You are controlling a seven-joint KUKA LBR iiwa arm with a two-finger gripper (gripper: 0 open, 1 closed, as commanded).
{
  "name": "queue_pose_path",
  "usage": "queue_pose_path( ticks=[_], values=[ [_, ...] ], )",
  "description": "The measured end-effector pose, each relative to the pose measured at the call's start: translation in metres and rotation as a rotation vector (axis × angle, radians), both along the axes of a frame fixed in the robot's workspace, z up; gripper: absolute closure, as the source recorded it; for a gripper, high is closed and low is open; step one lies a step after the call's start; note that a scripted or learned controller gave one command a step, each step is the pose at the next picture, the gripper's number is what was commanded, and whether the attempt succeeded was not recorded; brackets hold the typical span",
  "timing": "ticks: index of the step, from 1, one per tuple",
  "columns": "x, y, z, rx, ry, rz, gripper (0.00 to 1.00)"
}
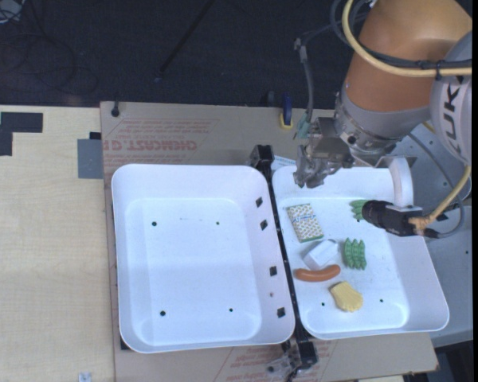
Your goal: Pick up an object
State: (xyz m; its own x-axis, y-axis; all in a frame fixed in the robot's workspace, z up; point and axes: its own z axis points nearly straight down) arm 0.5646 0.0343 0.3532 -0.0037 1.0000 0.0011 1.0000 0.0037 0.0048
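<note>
My gripper (309,177) hangs over the far left part of the right bin (418,313), above and apart from the objects. Below it lies a patterned green-and-white packet (304,221). A small white block (320,253) sits nearer the front, with an orange-red sausage (317,274) just in front of it. A green ridged piece (353,253) lies to the right of the block, and a yellow lump (346,297) rests near the bin's front. Another green item (358,208) peeks out at the right, partly hidden by the robot's fittings. Nothing shows between the fingers.
The left bin (135,325) stands beside the right one, parted from it by a black hinge strip (272,237). Both rest on a cardboard sheet (183,138). The pale bench top (40,253) stretches to the left.
</note>
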Motion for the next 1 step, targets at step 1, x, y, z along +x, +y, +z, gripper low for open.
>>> queue_pose_path(
  ticks=[1],
  values=[
    [-0.0407,-0.0401,-0.0239,-0.002,0.012,-0.008,1.00]
  ],
)
